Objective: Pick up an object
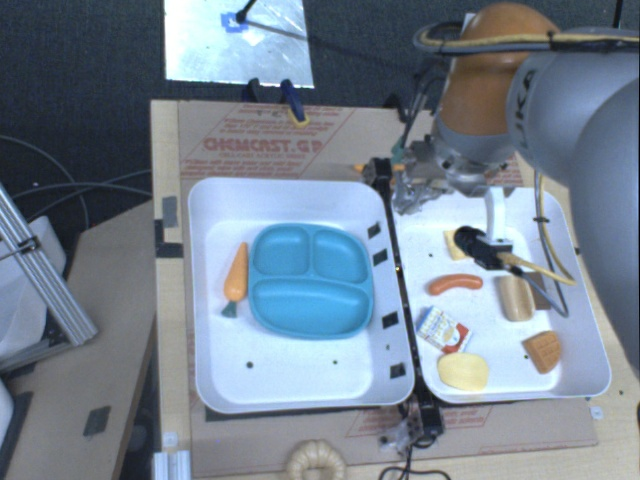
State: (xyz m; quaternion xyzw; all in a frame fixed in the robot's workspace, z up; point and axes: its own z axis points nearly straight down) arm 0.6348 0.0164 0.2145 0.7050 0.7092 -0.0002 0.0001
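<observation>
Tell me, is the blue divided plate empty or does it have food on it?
Empty. All three compartments of the blue plate show bare blue; the carrot lies beside it on the bin floor.

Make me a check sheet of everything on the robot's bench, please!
Surface: left bin and right bin, white, side by side on cardboard.
Job's things: carrot in the left bin; sausage, packet, yellow lump, tan block and tan wedge in the right bin.
Clutter: blue plate in the left bin.
Pincer: over the right bin's far corner, by the divider.
Cables: cable across the orange band.
Surroundings: shiny sheet behind the bench, metal frame at left.
</observation>
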